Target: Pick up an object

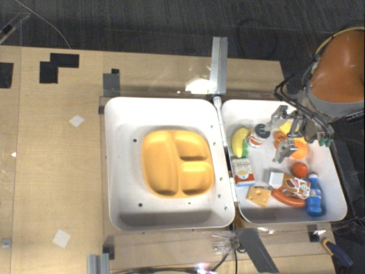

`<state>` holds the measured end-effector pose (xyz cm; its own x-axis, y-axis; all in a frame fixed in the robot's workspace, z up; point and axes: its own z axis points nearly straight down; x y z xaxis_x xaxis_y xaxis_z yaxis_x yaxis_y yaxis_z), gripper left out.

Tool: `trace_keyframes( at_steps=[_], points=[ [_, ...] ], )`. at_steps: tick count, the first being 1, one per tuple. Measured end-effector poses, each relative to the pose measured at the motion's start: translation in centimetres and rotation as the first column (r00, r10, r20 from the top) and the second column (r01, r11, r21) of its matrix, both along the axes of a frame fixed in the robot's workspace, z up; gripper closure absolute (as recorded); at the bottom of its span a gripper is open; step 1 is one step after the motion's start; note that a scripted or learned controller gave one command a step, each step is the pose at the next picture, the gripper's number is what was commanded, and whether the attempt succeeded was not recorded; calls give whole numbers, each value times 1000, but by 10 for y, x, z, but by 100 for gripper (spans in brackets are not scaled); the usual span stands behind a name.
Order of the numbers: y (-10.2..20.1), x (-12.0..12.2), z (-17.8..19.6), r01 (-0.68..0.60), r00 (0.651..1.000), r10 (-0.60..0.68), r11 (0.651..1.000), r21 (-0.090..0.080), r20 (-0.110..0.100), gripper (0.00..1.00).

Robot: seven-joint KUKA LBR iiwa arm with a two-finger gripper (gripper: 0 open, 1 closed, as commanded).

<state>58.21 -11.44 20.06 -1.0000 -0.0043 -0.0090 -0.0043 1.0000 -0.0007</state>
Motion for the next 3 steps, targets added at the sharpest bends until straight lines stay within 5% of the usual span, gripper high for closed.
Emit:
trace_keyframes(
  at_steps=[1,2,3],
  points=[
    [11,5,-82,58,998,-58,998,1,6,0],
    [9,30,-111,231,973,-231,973,2,5,0],
    [10,34,-97,224,974,-224,975,3,18,100]
  ],
)
